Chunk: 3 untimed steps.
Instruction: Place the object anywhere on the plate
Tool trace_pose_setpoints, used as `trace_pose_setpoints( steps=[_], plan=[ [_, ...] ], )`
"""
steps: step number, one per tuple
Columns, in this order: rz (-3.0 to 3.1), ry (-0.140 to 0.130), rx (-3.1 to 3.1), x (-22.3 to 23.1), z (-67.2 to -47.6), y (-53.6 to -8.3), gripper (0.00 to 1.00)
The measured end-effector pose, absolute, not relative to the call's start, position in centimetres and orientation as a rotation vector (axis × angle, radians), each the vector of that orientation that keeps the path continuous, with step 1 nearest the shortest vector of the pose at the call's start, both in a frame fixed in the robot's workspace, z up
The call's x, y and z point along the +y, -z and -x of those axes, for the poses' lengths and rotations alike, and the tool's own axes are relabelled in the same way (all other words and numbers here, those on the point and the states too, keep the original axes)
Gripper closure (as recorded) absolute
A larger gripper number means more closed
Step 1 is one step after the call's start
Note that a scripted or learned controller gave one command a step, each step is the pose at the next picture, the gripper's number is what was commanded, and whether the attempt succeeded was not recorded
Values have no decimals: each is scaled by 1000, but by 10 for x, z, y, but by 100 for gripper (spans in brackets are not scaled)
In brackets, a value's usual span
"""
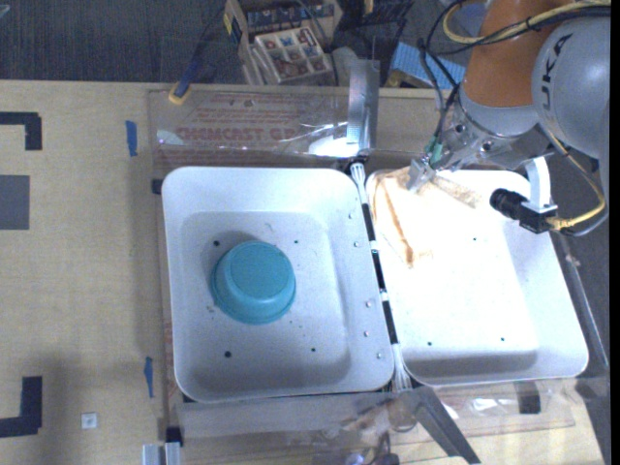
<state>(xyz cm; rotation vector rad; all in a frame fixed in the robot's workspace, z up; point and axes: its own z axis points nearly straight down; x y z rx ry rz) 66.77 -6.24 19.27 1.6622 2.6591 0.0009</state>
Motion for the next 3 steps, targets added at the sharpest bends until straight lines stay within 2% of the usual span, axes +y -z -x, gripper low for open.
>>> trace_pose_setpoints(
  steps=[1, 2, 3],
  plan=[
    [-1661, -2, 2660, -63, -669, -226, 100],
    [-1102, -1, 2941, -9, -658, -218, 100],
    [-497, -3, 3099, 36, -649, -232, 100]
  ],
)
